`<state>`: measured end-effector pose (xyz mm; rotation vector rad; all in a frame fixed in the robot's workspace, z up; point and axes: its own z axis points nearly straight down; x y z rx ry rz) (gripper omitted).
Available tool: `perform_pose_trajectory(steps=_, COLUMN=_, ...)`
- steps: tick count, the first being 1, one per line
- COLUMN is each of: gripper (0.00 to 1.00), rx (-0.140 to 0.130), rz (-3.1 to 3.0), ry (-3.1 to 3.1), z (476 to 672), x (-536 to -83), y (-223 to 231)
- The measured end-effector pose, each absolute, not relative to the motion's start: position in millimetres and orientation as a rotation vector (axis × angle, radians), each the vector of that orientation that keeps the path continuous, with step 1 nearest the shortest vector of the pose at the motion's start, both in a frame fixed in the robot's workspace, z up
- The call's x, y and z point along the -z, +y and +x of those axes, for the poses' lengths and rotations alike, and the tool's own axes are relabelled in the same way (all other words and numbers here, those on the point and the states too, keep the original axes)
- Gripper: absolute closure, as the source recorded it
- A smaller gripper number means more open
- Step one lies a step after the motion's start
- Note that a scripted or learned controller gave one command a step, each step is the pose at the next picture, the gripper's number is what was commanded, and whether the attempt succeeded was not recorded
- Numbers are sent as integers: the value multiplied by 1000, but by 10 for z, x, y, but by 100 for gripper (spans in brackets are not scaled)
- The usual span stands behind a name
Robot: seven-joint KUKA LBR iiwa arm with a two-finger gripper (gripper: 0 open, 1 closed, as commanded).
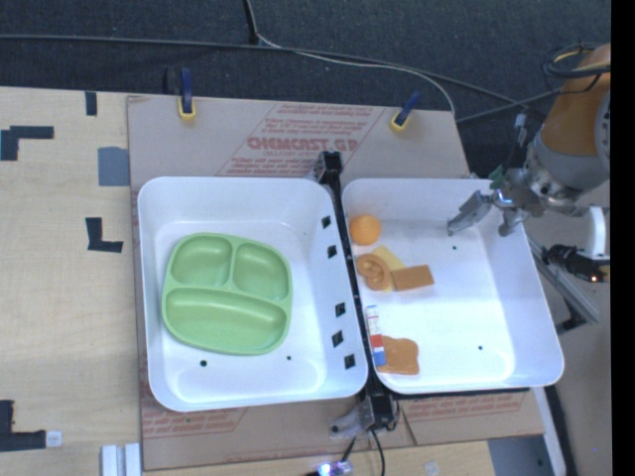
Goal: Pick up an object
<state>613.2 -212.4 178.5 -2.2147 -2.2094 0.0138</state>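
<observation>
The right bin (496, 310) holds several small food toys along its left side. There is an orange ball (365, 229), a round tan piece (372, 271) on a yellow slice (389, 258), a brown block (413, 279), and an orange-brown slab (401, 356) near the front. A thin red, white and blue item (374, 331) lies against the left wall. My gripper (484, 216) hovers over the bin's far right corner, well to the right of the ball. Its fingers are spread open with nothing between them.
The left bin (159, 206) holds a green divided plate (226, 294). A black divider with clips (339, 266) runs between the bins. Two clamps (186, 102) (402, 117) pin the cardboard sheet at the back. The arm (575, 127) enters from the right.
</observation>
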Motion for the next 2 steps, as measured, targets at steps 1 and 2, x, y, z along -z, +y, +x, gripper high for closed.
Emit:
perform_pose_trajectory(steps=1, gripper=0, rx=-2, rz=-2220, ry=-2223, z=6168, x=-1878, y=-2119)
perform_pose_trajectory(steps=2, gripper=0, rx=-7, rz=-2215, ry=-2220, z=6182, x=-1250, y=-2076)
